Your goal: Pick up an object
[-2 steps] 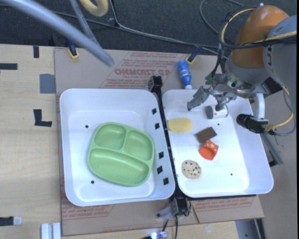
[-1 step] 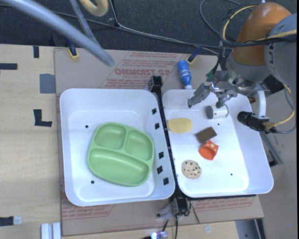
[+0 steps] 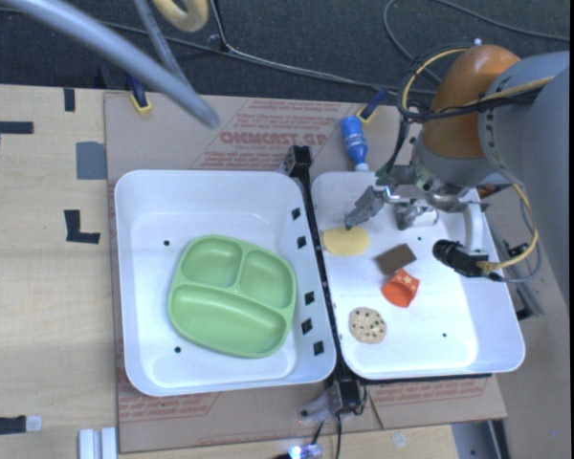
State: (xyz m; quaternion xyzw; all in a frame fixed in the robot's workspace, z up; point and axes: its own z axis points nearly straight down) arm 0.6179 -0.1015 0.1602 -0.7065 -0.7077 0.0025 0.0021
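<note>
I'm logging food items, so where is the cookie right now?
The cookie lies in the right bin, toward its near left corner, just below the orange piece.

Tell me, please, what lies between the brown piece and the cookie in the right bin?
In the camera view, an orange-red piece lies between the brown piece above and the cookie below, on the right bin floor.

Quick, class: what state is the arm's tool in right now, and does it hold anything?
Tool: over the right bin, just above the pale yellow item; open or closed cannot be told, and nothing visibly held.
</note>
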